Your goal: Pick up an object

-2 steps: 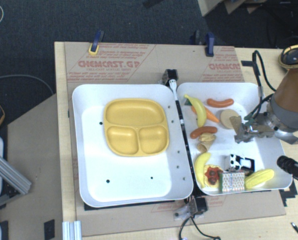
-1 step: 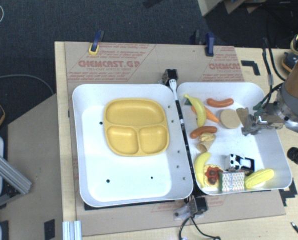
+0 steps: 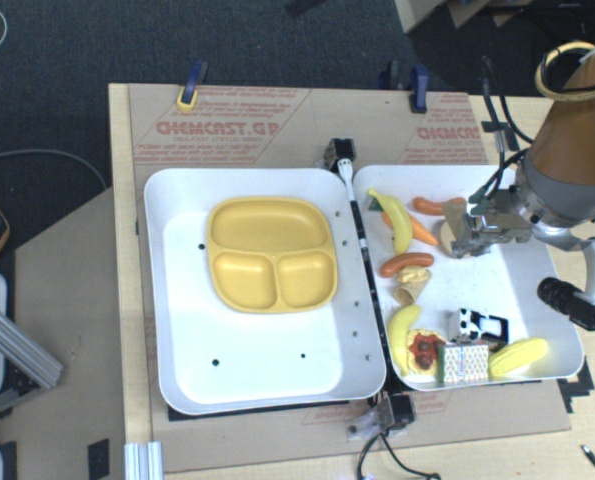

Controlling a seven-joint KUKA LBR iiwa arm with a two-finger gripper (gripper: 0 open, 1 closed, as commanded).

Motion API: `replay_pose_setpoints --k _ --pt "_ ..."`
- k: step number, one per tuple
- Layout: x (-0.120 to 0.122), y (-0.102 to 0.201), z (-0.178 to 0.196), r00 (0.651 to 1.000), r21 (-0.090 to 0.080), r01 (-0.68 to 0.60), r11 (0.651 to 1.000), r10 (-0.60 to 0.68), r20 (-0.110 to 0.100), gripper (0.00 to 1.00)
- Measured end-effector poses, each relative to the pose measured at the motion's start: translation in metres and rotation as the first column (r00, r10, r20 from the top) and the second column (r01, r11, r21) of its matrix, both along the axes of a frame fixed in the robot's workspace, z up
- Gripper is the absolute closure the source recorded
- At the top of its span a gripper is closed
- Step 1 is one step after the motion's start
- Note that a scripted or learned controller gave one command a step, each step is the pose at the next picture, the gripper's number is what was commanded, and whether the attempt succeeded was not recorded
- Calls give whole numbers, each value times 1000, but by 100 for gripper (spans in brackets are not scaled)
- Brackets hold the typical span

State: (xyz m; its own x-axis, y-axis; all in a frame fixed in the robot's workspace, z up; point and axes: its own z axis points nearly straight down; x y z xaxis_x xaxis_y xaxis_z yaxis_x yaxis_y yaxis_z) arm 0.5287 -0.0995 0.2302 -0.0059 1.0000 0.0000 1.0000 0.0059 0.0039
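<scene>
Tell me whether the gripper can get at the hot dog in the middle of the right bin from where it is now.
Probably yes. The gripper hovers in the right bin, just up and right of the hot dog. The sausage's top is uncovered; only a small tan piece lies close below it.

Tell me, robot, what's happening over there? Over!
Grey two-finger gripper low in the right white bin, nothing seen held. Orange toy carrot and red toy sausage just beside it. Yellow three-section plate sits apart in the left bin.
</scene>
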Motion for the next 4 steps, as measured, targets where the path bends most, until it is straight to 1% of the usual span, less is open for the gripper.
replay_pose_setpoints --k 1,2,3,4 --pt "10 50 -12 1000 2 0 1000 0 -6 100" --pt "25 113 -11 1000 2 -2 1000 2 -1 100" --pt "39 146 -16 1000 0 2 1000 -2 -1 100" --pt "40 148 3 1000 0 5 1000 -5 0 100"
